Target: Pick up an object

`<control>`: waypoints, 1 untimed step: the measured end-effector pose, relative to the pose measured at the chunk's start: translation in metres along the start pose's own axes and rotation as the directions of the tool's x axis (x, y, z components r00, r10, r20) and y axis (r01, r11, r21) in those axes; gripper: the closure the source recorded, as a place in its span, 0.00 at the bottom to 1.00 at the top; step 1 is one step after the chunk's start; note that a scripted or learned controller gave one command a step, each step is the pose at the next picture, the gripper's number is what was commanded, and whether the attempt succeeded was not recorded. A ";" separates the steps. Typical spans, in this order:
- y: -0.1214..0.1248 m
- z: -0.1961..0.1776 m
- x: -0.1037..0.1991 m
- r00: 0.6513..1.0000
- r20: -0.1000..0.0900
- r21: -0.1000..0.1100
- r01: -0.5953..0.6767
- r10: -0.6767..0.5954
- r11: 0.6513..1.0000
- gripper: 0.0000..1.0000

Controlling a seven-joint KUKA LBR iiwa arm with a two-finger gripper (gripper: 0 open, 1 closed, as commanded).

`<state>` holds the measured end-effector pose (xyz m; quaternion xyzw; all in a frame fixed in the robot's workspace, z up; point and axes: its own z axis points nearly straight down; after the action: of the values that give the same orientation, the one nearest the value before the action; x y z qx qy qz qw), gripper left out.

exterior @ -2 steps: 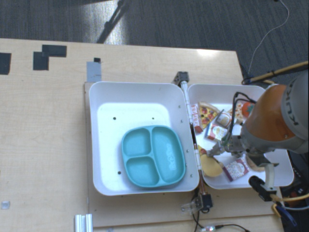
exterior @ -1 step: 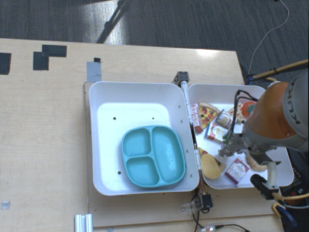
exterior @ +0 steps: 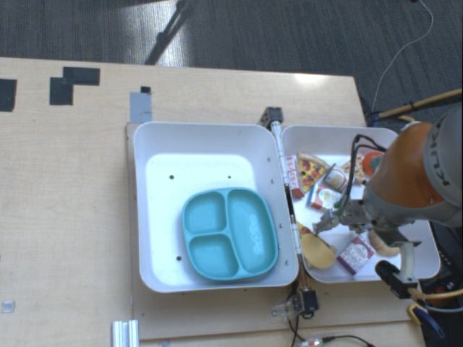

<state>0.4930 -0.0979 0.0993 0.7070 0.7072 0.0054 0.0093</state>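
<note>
targets: small packets (exterior: 323, 183) and a yellow piece (exterior: 319, 251) lying loose in the right bin (exterior: 432, 262)
gripper (exterior: 337, 219): hanging low over that clutter
jaws: can't tell
progress: nothing visibly lifted; whole pick looking undone
left bin (exterior: 155, 165): holding a blue divided tray (exterior: 229, 232)

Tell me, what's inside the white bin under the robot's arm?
The right bin holds small packets, a pizza-printed piece, a yellowish item and a reddish packet. The arm covers its right side, so anything beneath stays hidden.
</note>
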 end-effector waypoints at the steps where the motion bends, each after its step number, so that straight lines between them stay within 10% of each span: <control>1: -0.002 0.011 0.010 1.000 0.004 0.001 -0.002 0.002 1.000 0.00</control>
<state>0.4914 -0.0876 0.0887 0.7078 0.7064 0.0035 0.0104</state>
